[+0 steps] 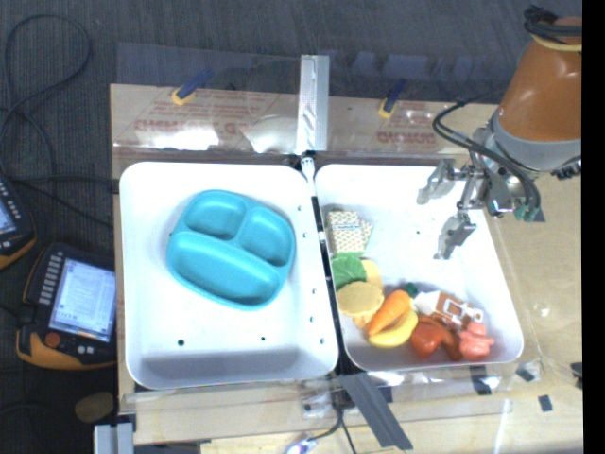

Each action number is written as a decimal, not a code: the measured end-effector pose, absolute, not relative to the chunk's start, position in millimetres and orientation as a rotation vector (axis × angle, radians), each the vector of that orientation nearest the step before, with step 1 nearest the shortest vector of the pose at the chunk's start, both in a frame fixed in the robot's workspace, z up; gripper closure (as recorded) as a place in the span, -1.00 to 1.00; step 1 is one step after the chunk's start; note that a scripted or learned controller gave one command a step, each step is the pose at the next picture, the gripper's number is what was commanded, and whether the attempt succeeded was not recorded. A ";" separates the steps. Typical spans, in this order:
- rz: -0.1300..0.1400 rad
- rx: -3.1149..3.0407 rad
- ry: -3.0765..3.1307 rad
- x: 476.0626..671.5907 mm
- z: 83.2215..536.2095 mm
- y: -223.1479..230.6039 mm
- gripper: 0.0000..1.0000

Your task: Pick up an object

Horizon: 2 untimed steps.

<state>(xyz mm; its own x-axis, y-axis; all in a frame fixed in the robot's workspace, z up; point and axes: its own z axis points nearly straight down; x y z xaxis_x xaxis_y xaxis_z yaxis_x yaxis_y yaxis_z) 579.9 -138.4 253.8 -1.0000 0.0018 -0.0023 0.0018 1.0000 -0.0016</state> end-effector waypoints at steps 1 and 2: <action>-0.002 0.202 3.124 605.8 92.1 -126.3 -1.00; -0.004 0.279 3.115 639.1 89.6 -190.7 -1.00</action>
